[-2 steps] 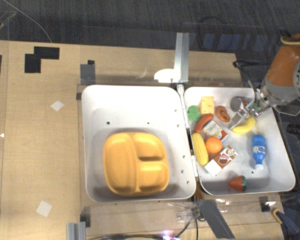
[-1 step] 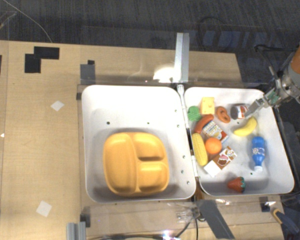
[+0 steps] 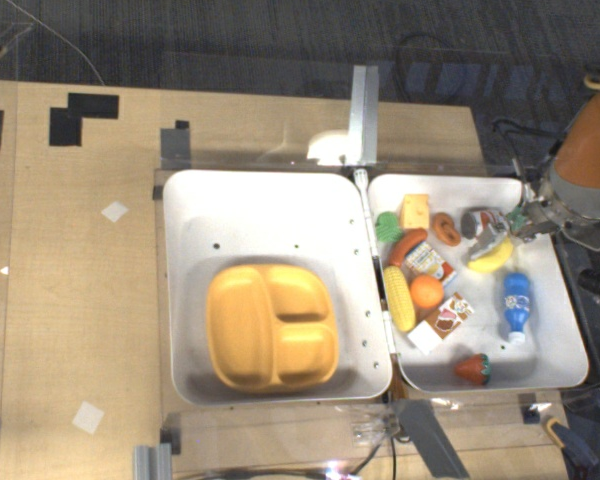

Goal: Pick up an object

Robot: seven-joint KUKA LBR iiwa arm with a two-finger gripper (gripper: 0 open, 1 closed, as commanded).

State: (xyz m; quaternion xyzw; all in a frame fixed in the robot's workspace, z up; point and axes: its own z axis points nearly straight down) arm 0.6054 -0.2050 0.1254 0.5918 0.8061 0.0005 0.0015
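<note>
The right bin (image 3: 550, 363) holds several toy foods. Among them are a yellow banana (image 3: 490, 258), a blue bottle (image 3: 516, 303), a corn cob (image 3: 399, 298), an orange (image 3: 426, 292), a brown donut (image 3: 445, 229), a yellow cheese block (image 3: 415, 211), a green item (image 3: 386, 227) and a strawberry (image 3: 474, 369). My gripper (image 3: 505, 228) is low in the bin's upper right part, just above the banana's upper end and beside a grey item (image 3: 477, 221). The arm's orange band (image 3: 592, 148) rises behind it at the right edge.
The left bin (image 3: 270, 198) holds a yellow divided plate (image 3: 272, 324). A small red-and-white carton (image 3: 427, 261) and a brown-and-white packet (image 3: 448, 316) lie mid-bin on the right. A metal post (image 3: 364, 118) stands behind the divider between the bins.
</note>
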